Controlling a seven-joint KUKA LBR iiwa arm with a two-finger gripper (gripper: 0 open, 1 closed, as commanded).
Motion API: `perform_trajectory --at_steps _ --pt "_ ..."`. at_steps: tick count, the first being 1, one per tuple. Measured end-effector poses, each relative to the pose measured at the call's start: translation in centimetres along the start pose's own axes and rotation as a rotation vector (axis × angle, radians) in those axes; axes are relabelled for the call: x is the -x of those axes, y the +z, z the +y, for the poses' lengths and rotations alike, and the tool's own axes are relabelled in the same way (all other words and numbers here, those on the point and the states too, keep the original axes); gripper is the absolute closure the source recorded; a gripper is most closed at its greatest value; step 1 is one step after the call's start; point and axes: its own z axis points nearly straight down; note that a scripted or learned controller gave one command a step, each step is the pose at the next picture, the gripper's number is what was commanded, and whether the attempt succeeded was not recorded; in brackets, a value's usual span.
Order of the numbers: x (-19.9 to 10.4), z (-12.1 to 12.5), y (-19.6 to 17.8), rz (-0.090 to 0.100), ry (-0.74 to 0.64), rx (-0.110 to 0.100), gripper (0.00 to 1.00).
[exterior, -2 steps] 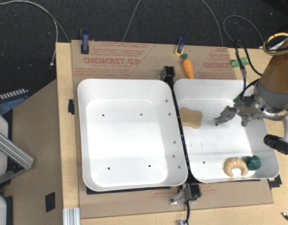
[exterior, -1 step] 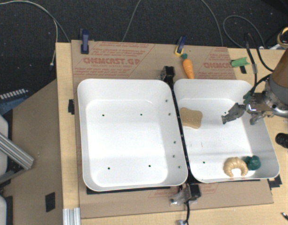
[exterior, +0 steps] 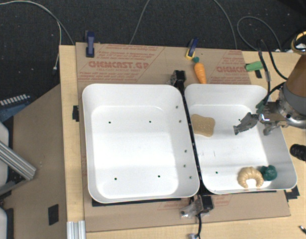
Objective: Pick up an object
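Right bin (exterior: 227, 96), and there are three things to go for: a tan slice of bread (exterior: 202, 125) lies flat against the bin's left wall, just right of the seam between the two bins, while down in the lower right corner a pale croissant (exterior: 250, 177) sits touching a small dark green object (exterior: 268, 173) on its right. The gripper (exterior: 255, 124) hangs over the upper right part of this bin, right of the bread and well apart from it, above the croissant pair. Its fingers are spread apart, one dark finger (exterior: 244, 124) pointing left and down toward the bread, and nothing sits between them. The grey arm (exterior: 297, 91) comes in from the right edge of the frame. Outward now: the left bin (exterior: 128, 91) sits alongside. An orange carrot (exterior: 199, 71) lies on the cardboard (exterior: 118, 59) above the seam, outside both bins, just below a blue and yellow clamp (exterior: 191, 48).
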Motion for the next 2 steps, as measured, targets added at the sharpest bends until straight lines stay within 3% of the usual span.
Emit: perform_trajectory --at_steps 1,2 --pt "1.1 -1.7 7.2 0.001 0.002 -0.005 0.00" --pt "0.7 -4.2 4.1 -0.001 0.001 0.002 0.00"
